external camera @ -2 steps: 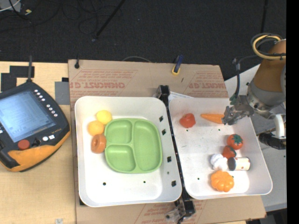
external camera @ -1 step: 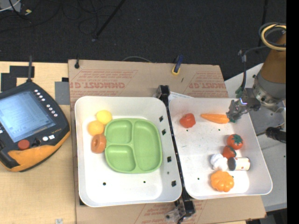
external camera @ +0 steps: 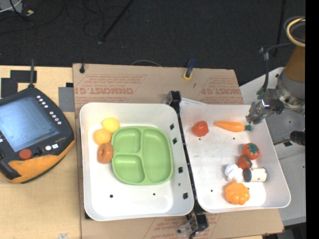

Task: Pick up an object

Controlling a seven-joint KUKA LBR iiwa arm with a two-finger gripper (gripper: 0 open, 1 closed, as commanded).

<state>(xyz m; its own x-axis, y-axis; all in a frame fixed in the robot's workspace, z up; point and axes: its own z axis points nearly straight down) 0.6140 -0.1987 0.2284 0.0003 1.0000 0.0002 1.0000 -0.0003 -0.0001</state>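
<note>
The pincer (external camera: 255, 114) hangs over the far right edge of the right bin (external camera: 279, 193); it is too small and dark to tell how it is set. The toy carrot (external camera: 230, 126) lies just beside it, on its left; its green top is nearest the pincer, and its thin tip points away to the left, so its long way runs across the bin. It looks light, hard and smooth, so it may slip; the thick middle seems the best place to grab. Farther left sits a red tomato (external camera: 200, 128).

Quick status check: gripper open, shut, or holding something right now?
Gripper: cannot be told; it sits at the right bin's far edge, beside the carrot's leafy end.
</note>
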